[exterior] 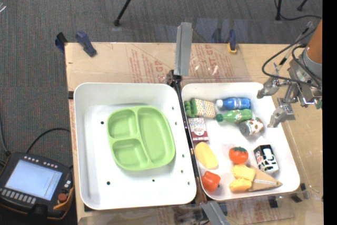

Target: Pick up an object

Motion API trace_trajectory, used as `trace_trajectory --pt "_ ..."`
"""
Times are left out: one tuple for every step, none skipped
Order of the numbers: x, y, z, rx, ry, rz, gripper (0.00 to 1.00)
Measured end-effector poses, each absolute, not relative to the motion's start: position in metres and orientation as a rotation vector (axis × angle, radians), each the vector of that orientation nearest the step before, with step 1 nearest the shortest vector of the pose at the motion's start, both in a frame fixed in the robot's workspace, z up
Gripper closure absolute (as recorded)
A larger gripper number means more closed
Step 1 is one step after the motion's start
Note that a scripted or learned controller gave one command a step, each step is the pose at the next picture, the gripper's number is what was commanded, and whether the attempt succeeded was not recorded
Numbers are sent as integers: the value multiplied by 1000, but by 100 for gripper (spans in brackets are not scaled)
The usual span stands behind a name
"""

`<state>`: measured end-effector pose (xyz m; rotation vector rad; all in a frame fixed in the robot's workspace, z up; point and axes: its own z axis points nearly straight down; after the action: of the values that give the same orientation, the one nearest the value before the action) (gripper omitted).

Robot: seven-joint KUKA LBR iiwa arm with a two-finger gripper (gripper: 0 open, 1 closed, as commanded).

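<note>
Toys crowd the right-hand white plastic bin point(291, 158), small, light and mostly hard by the look of them. The round red plastic tomato point(238, 155) sits mid-bin with bare floor to its far side, likely slippery on its curve, so a grip across its middle seems wisest. The two-finger gripper point(278, 104) hovers at the bin's far right rim, fingers apart, holding nothing. The small spotted can point(252, 126) lies nearest it, tight against the green bottle point(235, 116).

Two white bins point(84, 113); one green divided plate point(141, 137); two bottles point(234, 104); roughly ten toy foods and containers altogether.
</note>
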<state>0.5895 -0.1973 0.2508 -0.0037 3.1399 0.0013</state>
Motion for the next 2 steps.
trace_trajectory --pt "566 -209 114 10 3152 7 0" --pt "523 -178 85 29 3146 4 0"
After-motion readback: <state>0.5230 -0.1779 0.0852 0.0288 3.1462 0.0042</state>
